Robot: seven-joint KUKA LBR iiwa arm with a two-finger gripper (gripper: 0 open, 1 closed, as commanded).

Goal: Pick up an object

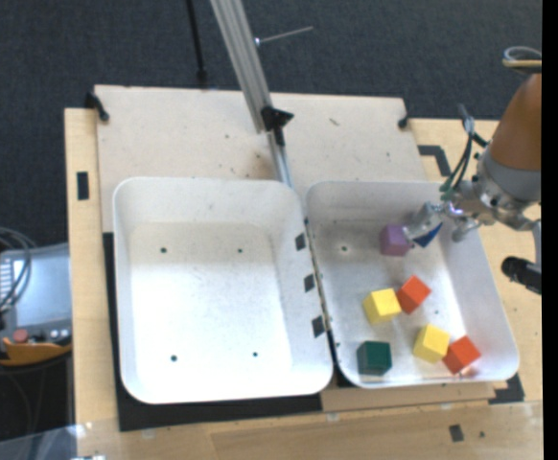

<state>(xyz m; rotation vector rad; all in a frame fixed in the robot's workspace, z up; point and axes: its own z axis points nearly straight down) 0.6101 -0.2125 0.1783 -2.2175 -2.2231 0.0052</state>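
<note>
1. Two shallow white bins are sitting side by side on the surface (82,286); the left bin (126,286) is showing bare white floor with a few dark specks.
2. The right bin (485,286) is holding six blocks.
3. A purple block (393,240) is lying near the far side of the right bin, apart from the others.
4. A yellow block (382,304) and an orange block (414,293) are lying close together, perhaps touching, around the middle of that bin.
5. A dark green block (374,357) is resting near the front wall, toward the divide between the bins.
6. A second yellow block (431,342) and a second orange block (462,354) are sitting touching each other by the front right corner.
7. The arm (519,151) is reaching in from the right, and its jaws (423,230) are hanging over the far part of the right bin, just beside the purple block on its right.
8. Whether the jaws are spread or closed cannot be told; the purple block is sitting next to them, not visibly between them.
9. A slanted metal pole (245,65) is rising behind the bins.
</note>
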